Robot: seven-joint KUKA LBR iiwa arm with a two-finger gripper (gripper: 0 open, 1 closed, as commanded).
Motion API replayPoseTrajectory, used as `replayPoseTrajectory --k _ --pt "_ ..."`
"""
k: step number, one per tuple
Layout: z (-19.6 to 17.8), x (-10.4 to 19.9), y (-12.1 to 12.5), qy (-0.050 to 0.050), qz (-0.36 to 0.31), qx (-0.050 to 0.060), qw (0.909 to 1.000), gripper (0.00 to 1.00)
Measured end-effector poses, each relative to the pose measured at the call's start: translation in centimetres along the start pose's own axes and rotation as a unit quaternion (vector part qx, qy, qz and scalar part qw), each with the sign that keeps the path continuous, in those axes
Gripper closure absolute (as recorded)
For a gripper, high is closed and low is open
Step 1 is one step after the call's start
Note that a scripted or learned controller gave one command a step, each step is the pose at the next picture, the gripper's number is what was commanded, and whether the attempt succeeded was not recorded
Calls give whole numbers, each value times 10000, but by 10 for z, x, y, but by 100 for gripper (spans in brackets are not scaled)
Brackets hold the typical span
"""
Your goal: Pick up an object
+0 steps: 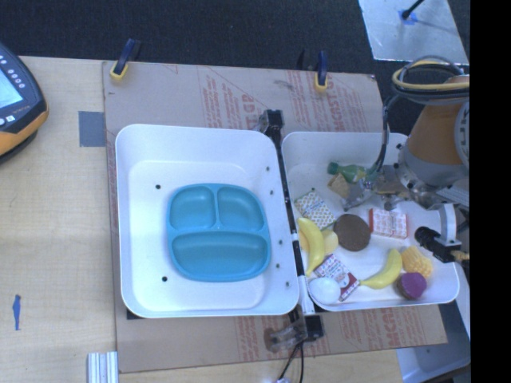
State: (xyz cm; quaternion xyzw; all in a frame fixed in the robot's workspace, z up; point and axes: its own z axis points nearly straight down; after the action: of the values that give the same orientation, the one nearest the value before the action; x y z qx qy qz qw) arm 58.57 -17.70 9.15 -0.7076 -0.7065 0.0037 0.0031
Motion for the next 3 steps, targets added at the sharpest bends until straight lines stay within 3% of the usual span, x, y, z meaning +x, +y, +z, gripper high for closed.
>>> replayPoseTrajectory --k 1,2,3 --pt "-1 66 61 17 -54 -2 10000 0" --pt "-63 35 72 -7 -15 -66 10000 0" --pt "-1 52 -11 5 -13 -60 10000 0"
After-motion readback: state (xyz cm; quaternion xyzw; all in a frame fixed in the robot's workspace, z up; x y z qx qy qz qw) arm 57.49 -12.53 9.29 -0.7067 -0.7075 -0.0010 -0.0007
